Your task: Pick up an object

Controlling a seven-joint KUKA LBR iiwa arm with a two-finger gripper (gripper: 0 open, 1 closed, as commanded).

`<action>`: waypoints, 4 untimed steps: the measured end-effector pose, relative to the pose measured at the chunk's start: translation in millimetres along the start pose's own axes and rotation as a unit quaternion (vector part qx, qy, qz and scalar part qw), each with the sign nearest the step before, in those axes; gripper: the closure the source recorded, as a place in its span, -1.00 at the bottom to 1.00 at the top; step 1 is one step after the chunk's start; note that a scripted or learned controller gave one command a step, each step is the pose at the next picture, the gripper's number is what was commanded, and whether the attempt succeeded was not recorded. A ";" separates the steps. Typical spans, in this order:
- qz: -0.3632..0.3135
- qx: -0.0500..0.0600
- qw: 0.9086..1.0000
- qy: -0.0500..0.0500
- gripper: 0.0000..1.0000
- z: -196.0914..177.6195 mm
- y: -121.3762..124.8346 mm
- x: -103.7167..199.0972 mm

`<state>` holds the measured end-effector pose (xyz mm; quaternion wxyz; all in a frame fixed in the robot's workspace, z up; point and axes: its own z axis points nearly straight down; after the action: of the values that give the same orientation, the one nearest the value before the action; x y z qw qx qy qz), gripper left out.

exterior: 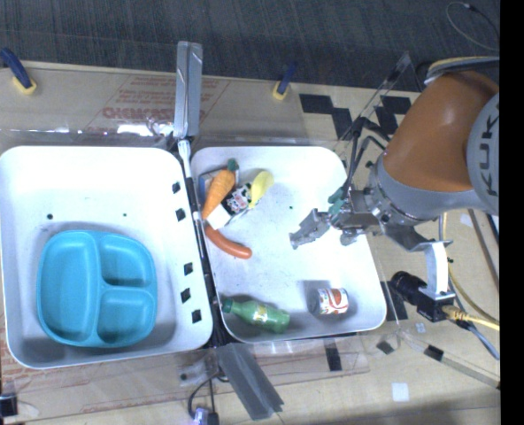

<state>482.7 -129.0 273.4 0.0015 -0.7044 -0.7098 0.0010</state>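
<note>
My gripper (304, 231) hangs over the middle of the right bin (284, 159), its fingers pointing left with nothing visible between them. Along the bin's left side lie a carrot (216, 192), a yellow banana (259, 187) with a small black-and-white toy (237, 201) between them, and a red sausage (227, 243). A green bottle (257, 314) lies at the front edge. A red and white can (330, 301) lies at the front right, below the gripper.
The left bin (85, 171) holds a blue divided plate (96, 287) at its front left. A metal divider (188, 91) stands between the bins at the back. The arm's grey and orange body (435, 144) covers the bench to the right.
</note>
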 end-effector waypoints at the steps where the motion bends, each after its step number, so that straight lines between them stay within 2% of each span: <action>1: 0.061 0.000 0.998 -0.001 -1.00 -8.1 99.4 -23.8; 2: 0.047 -0.001 0.999 0.000 -1.00 -11.0 139.6 15.4; 3: 0.050 0.001 0.999 -0.001 -1.00 119.5 159.3 25.5; 4: 0.033 -0.002 0.999 0.000 -1.00 175.2 176.4 9.3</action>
<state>658.5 -118.2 97.6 0.0000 -0.7278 -0.6858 0.0001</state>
